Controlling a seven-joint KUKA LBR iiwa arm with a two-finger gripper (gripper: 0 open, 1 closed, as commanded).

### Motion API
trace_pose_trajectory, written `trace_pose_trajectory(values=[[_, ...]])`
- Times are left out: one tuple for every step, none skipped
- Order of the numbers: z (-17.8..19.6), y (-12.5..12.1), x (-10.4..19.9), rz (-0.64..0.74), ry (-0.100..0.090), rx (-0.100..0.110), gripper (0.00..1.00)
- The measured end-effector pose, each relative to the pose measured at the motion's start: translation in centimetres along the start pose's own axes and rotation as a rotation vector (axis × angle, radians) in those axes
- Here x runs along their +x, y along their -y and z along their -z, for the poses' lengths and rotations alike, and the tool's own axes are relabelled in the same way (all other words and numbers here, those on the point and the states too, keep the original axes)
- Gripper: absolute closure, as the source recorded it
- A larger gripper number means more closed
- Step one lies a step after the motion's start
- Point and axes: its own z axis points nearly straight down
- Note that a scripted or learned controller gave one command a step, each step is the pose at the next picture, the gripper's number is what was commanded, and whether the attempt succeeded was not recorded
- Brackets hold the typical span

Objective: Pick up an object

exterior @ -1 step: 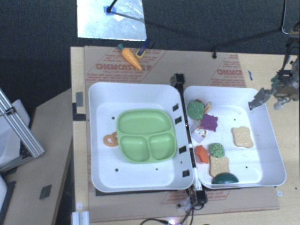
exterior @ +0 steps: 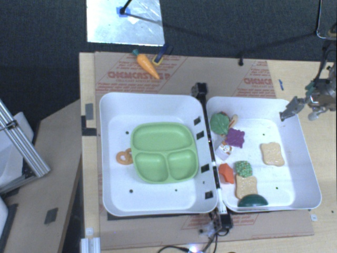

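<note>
Carrot beyond the bins

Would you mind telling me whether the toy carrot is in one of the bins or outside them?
Outside. The carrot lies on the cardboard beyond the far rim of the left bin.

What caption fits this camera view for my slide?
Pincer poised at the right bin's far edge, toy food scattered inside; green tray in the left bin.

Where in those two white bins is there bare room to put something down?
Right bin: bare floor right of the toast slice; its left side by the divider is crowded. Left bin: bare margins around the green tray, apart from the pretzel.
</note>
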Motion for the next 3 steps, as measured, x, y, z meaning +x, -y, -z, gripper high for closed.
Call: trace_pose_trajectory(values=[[-6.2,0.2,0.3,-0.002,-0.001,0.004,0.0],[-10.5,-0.3,0.5,-0.001,-0.001,0.003,0.0],[-16.8,-0.6,0.6,-0.002,-0.002,0.005,0.0]])
